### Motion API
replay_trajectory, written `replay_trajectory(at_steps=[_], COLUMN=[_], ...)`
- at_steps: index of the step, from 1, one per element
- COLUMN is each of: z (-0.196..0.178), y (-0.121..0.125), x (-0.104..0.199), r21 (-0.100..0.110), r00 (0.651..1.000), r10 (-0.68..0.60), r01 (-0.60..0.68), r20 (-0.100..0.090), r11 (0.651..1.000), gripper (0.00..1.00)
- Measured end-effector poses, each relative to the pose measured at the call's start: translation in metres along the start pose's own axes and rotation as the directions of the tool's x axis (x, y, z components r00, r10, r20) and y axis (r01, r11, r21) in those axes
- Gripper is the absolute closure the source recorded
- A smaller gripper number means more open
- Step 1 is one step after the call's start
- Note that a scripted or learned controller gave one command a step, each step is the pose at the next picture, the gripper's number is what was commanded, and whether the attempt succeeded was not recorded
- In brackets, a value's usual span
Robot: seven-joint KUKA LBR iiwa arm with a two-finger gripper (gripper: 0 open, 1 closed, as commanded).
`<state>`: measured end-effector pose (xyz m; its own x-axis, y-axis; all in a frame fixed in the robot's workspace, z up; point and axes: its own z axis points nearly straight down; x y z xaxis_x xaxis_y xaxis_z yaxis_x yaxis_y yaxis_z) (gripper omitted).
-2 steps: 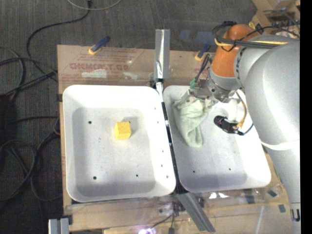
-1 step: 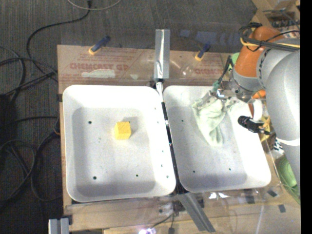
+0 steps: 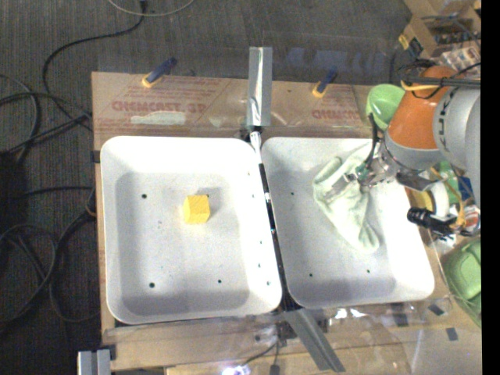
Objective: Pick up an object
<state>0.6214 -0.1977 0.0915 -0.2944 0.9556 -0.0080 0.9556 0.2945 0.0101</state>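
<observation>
A pale green cloth (image 3: 353, 201) lies crumpled in the right bin (image 3: 328, 280), towards its far right part. My gripper (image 3: 366, 175) is low over the cloth's upper edge, and the fabric bunches up against it there. The grey arm with its orange band (image 3: 412, 125) comes in from the right above the bin's far right corner. A small yellow cube (image 3: 197, 208) sits alone near the middle of the left bin (image 3: 148, 280).
A metal post (image 3: 259, 88) stands at the far end of the divide between the bins. Two blue-and-yellow clamps (image 3: 160, 70) (image 3: 324, 82) hold the back board. Green objects (image 3: 384, 101) (image 3: 466, 273) and clutter sit beyond the right bin's right rim.
</observation>
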Motion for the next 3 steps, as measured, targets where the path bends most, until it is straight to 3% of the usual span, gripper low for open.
replay_trajectory(at_steps=[1,2,3], z=[-0.011,-0.116,-0.096], y=[0.003,0.029,0.08], x=[0.002,0.063,0.097], r21=[-0.008,0.011,0.014], r00=[1.0,0.998,0.999], r10=[-0.001,0.065,0.05], r01=[0.001,-0.065,-0.05], r20=[-0.003,-0.007,-0.007], r11=[1.0,0.998,0.999], gripper=[1.0,1.0,1.0])
